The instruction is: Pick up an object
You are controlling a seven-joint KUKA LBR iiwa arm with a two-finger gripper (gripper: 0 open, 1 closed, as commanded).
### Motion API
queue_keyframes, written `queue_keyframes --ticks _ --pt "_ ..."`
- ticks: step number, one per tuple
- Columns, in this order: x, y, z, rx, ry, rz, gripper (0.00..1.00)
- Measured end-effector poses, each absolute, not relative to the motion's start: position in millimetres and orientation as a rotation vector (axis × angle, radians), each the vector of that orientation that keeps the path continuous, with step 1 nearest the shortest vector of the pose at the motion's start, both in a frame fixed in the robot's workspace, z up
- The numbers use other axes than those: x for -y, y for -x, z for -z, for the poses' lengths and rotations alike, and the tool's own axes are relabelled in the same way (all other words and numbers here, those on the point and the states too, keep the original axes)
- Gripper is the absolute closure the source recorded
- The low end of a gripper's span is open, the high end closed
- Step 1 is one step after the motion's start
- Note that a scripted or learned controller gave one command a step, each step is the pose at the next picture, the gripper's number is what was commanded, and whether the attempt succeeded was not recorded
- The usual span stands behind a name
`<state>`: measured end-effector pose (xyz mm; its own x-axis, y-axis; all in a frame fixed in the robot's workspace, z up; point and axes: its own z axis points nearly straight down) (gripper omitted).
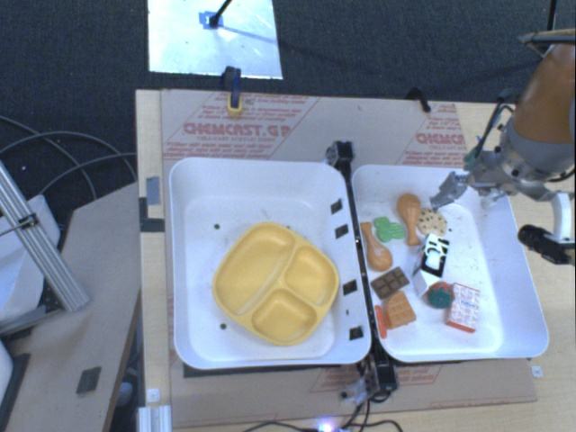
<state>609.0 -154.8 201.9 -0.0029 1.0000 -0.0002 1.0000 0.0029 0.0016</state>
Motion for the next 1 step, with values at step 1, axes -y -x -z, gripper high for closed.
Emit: queue_keyframes --ticks 1 --pt "150.0 -653.4 -83.7 -2.230 -2.214 0.001 0.00"
